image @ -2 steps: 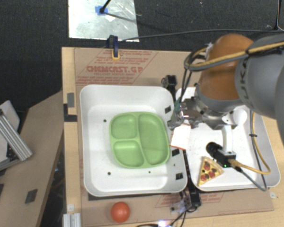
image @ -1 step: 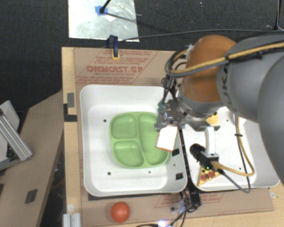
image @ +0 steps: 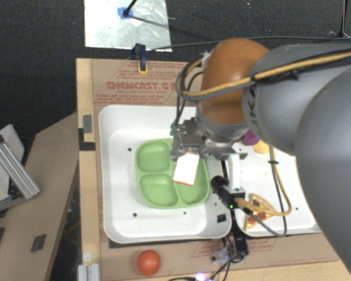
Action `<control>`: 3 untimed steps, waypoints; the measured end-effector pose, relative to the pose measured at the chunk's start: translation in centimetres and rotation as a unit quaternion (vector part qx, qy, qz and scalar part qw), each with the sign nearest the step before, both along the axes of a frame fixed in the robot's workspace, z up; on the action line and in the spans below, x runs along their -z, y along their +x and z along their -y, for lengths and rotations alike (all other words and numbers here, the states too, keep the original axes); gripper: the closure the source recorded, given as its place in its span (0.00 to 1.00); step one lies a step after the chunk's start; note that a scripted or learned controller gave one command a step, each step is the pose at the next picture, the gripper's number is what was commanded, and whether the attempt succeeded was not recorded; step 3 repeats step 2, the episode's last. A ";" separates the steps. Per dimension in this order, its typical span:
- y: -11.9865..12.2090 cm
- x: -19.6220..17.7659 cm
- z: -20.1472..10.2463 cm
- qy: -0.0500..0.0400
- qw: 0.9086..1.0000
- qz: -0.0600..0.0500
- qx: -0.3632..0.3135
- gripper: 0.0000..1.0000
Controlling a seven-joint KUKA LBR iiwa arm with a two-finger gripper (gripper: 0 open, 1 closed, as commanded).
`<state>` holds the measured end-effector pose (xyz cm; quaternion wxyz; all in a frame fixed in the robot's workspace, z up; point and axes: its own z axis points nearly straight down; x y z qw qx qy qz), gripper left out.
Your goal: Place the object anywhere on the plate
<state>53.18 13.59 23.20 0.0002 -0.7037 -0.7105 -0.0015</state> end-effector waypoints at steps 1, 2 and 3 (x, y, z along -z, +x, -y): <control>-0.6 -0.4 -5.9 0.000 1.000 0.000 -0.001 1.00; -0.6 -0.4 -5.5 -0.001 1.000 -0.001 0.002 0.00; -0.6 -0.4 -5.5 -0.001 1.000 -0.001 0.002 0.00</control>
